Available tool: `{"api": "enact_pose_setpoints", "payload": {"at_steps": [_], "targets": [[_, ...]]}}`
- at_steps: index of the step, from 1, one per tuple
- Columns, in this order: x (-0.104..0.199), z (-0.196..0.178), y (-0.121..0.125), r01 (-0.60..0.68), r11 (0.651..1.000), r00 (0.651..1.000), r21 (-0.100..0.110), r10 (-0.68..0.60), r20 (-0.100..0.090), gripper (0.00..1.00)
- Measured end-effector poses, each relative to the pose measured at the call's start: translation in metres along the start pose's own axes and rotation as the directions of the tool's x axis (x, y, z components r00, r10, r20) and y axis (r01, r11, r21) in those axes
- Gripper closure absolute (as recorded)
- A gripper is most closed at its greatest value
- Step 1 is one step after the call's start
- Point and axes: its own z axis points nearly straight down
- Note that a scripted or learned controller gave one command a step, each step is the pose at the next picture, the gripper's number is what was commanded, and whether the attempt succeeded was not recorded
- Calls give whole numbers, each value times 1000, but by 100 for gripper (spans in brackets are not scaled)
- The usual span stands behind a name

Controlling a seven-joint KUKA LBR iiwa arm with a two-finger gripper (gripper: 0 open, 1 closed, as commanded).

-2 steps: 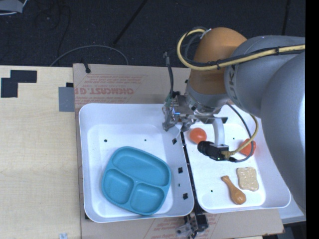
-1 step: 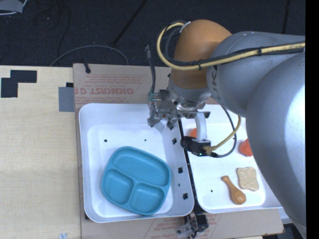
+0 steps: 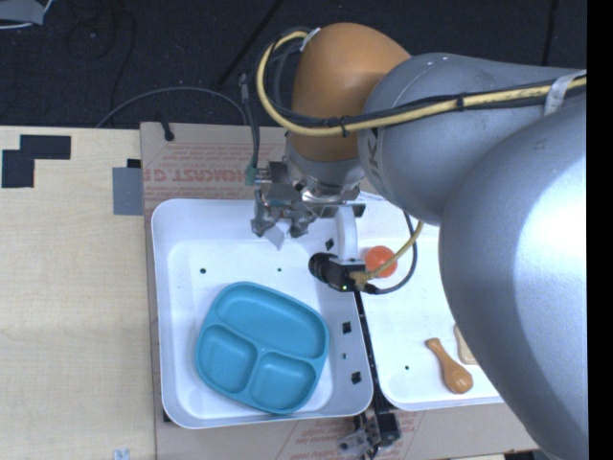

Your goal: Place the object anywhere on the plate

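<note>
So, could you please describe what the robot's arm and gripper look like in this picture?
The arm is bulky, with smooth rounded grey casings and a domed orange band above the wrist. A yellow cable loops beside the orange part and runs back along the grey casing, with thinner dark wires next to it. The gripper is a small grey metal assembly with short fingers below the wrist.
</note>
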Motion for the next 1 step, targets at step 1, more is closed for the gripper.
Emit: {"api": "enact_pose_setpoints", "payload": {"at_steps": [1], "targets": [[-2,1,-1,-2,1000,1000,2,2,3,0]]}}
